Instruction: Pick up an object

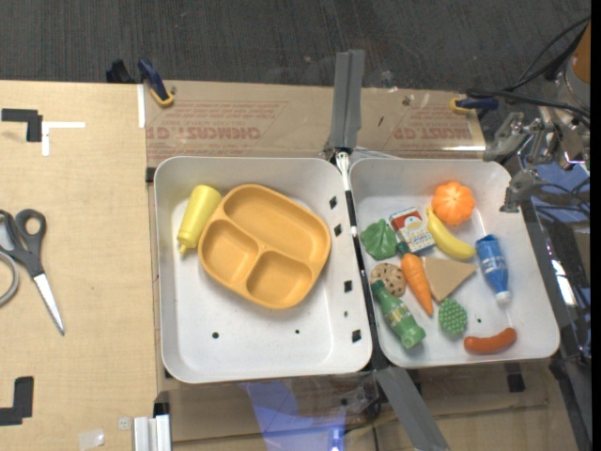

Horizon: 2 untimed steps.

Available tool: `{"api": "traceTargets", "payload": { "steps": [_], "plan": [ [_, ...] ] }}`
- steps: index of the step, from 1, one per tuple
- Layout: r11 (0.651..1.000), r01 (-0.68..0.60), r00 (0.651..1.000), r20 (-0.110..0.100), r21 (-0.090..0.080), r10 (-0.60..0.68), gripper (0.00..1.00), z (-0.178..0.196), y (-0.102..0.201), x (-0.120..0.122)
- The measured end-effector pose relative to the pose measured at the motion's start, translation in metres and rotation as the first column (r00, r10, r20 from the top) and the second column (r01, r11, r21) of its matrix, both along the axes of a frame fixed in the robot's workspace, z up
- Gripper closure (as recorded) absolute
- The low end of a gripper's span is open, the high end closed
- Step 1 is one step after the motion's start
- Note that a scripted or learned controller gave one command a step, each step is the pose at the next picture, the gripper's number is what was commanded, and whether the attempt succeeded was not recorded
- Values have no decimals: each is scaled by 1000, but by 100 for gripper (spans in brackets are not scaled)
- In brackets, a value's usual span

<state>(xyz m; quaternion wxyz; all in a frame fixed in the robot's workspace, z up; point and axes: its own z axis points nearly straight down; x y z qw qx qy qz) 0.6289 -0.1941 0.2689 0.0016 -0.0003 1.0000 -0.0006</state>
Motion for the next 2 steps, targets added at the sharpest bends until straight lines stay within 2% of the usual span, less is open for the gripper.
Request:
{"api": "traceTargets", "payload": {
  "steps": [1, 2],
  "plan": [
    [1000, -30, 1000, -1, 1, 30, 0, -124, 4, -41],
    [1000, 31, 999, 15, -2, -31, 0, -168, 52, -45]
  ]
}}
